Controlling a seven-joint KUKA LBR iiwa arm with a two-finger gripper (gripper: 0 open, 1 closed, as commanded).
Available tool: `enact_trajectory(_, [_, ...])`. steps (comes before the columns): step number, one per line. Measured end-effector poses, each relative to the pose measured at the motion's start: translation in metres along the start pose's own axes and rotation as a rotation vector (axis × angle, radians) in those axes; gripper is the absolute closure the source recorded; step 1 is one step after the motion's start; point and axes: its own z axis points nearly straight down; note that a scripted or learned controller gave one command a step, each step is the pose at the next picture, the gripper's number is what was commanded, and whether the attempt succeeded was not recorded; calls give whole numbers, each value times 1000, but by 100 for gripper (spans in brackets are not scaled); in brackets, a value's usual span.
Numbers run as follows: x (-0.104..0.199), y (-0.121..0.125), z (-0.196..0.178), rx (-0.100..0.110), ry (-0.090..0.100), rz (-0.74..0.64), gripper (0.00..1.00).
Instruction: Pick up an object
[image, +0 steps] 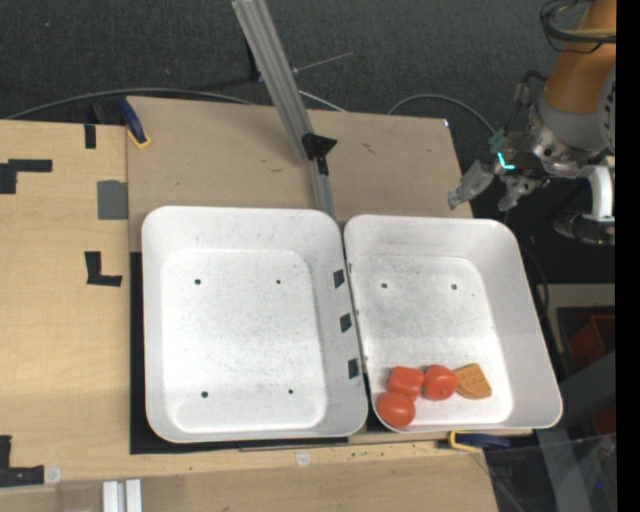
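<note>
three red items — right bin | gripper spread open — holding nothing

Lighting: even, moderately bright, overhead. White bins rendered near overexposed, speckle still legible. Shadows: soft, narrow, along bin edges toward 6 o'clock. Dark floor at 12 o'clock was underexposed. Focus: slightly soft overall; grain visible throughout.
</note>
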Motion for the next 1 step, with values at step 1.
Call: enact_trajectory(1, [0, 1, -3, -4, -2, -1, 0])
